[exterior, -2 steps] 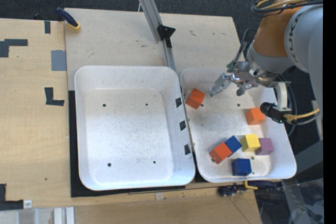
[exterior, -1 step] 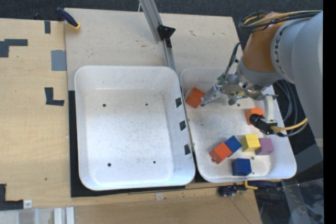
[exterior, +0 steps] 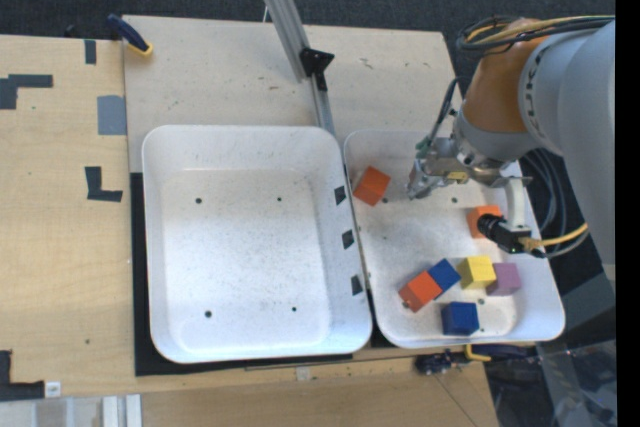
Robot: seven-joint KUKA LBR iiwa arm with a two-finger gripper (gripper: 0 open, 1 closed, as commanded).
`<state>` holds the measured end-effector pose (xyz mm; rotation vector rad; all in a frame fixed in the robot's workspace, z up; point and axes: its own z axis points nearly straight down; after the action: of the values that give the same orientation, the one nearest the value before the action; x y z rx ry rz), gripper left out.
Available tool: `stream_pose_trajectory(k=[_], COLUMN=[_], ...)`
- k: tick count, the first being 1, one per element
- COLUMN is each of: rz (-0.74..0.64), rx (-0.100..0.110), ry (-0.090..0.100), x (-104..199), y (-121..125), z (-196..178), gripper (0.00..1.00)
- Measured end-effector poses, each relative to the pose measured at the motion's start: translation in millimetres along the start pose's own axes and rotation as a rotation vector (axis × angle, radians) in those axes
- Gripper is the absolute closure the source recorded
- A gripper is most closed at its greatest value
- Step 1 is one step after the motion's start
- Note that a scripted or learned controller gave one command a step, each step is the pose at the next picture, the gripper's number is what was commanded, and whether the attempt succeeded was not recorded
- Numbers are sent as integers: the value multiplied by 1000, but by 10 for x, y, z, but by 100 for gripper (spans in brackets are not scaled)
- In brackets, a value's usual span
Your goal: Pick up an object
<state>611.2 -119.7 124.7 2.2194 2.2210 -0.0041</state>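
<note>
My claw hangs over the far part of the right bin; whether it is spread or pinched I cannot tell. Just beside it sits an orange cube, matte and tilted on the white floor near the bin's left wall (nothing touches it). Nearer the front lie an orange block, blue, yellow, purple and another blue block.
</note>
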Motion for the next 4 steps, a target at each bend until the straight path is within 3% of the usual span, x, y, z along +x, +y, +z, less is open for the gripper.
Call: stream_pose_trajectory(k=[3,4], rz=[-1,-4], rx=[-6,1], ry=[2,4], x=[53,543], y=[163,-106], z=[-1742,-1709], gripper=[100,100])
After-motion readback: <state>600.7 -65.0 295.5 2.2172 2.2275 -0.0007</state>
